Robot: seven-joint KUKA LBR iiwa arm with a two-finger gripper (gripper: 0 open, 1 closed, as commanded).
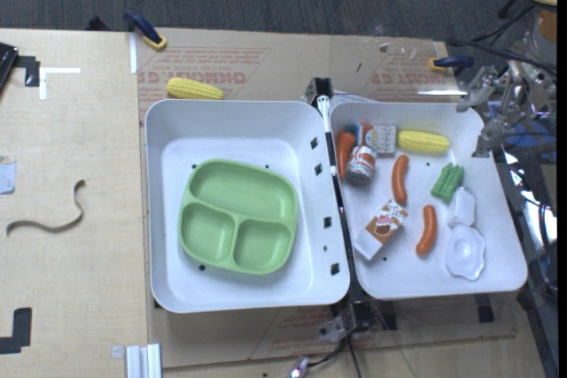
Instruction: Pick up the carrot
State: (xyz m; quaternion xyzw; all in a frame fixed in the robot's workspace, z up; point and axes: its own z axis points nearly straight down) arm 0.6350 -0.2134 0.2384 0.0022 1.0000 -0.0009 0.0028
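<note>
Carrot (344, 153) lying along the left wall of the right bin (496, 283), just beside a small can (361, 165) and a carton (382, 138). Nearby in that bin: corn cob (423, 140), two sausages (400, 179) (427, 230), green vegetable (447, 181), juice box (381, 228). Green divided plate (237, 216) in the left bin (168, 279). Tool (496, 106) hovering over the right bin's upper right corner, well apart from the carrot; grip state cannot be told. Second corn cob (194, 88) on the counter (71, 155).
</note>
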